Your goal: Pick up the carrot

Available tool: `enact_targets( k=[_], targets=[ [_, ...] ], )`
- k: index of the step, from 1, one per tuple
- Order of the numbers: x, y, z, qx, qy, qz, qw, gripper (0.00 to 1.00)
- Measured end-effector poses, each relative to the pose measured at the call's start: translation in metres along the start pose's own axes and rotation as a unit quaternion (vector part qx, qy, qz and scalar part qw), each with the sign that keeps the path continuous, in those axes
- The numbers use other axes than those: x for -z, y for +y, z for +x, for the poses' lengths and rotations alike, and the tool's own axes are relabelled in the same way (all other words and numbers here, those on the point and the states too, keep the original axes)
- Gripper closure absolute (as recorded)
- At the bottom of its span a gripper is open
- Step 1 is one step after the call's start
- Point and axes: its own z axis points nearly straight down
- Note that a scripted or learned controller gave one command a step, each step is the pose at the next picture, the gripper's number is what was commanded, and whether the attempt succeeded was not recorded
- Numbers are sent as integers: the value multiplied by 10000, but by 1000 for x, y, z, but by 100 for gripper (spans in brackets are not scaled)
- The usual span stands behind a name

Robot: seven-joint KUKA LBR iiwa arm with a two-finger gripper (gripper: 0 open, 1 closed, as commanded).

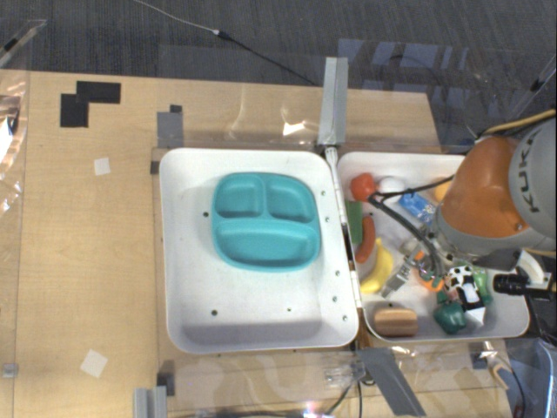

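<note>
The carrot (426,269) shows as a small orange piece in the middle of the right bin (513,327), mostly covered by the gripper. My gripper (412,268) is lowered into this bin right over the carrot, with its metal tip beside the yellow banana (379,269). The arm's orange band (483,190) hangs over the bin's right half and hides what lies beneath it.
The right bin also holds a red tomato (363,185), a red sausage (367,233), a green piece (354,213), a blue item (419,205), a tan bread piece (396,322), a dark green item (451,318) and a black-and-white toy (461,279). The left bin (187,312) carries a teal divided plate (265,219).
</note>
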Motion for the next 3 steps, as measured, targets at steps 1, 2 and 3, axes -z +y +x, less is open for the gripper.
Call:
enact_targets(
  k=[1,2,3],
  targets=[
    [13,4,-3,39,-53,-34,10000,100],
    [13,4,-2,41,-48,-32,10000,0],
    [1,-11,24,-1189,-40,-31,9929,0]
  ],
)
